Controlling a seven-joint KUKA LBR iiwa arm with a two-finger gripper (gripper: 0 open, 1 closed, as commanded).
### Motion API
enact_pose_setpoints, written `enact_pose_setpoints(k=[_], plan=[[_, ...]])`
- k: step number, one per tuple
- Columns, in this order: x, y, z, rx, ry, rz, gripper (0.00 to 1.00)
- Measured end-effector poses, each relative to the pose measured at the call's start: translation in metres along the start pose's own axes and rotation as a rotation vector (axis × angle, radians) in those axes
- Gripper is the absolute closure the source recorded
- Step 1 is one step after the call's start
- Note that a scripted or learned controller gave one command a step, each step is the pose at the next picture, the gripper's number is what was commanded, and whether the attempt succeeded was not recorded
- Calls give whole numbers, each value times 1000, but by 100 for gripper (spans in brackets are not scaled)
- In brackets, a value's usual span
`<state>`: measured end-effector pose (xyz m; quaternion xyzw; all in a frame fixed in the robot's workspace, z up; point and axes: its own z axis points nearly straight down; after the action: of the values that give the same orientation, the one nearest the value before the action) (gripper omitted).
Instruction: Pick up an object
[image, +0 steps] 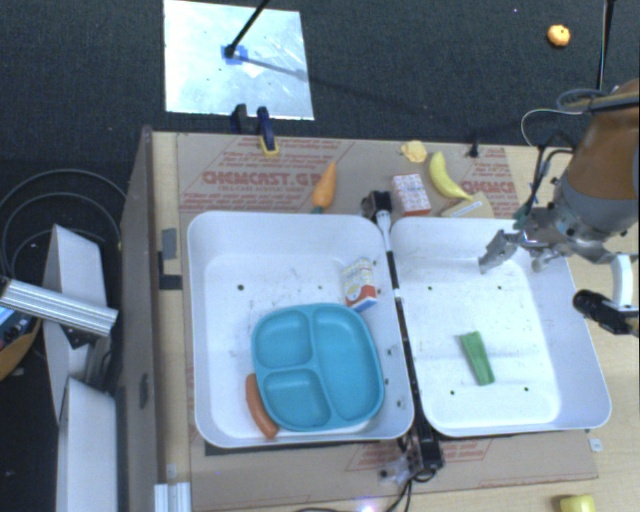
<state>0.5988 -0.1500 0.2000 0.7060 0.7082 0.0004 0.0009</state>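
Observation:
A green stick-shaped object (477, 357) lies in the right bin (560, 400), near its middle. The left bin (215, 300) holds a blue divided plate (316, 366), a small white-and-red carton (359, 284) and an orange hot dog (260, 405) at the front left. My gripper (517, 249) hangs over the right bin's far right part, above and to the right of the green object, well apart from it. Its grey fingers (495, 252) point to the left, spread, with nothing between them.
Behind the bins, on the cardboard, lie a banana (445, 178), a small red-patterned box (411, 193), a carrot (324, 186) and a yellow bit (413, 151). A black rail (395, 290) runs between the bins. Cables loop beside the arm at the right.

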Motion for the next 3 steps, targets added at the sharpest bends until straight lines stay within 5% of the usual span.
enact_pose_setpoints(k=[2,3], plan=[[38,-81,119,4,2,3,0],[37,-78,105,-2,1,2,100]])
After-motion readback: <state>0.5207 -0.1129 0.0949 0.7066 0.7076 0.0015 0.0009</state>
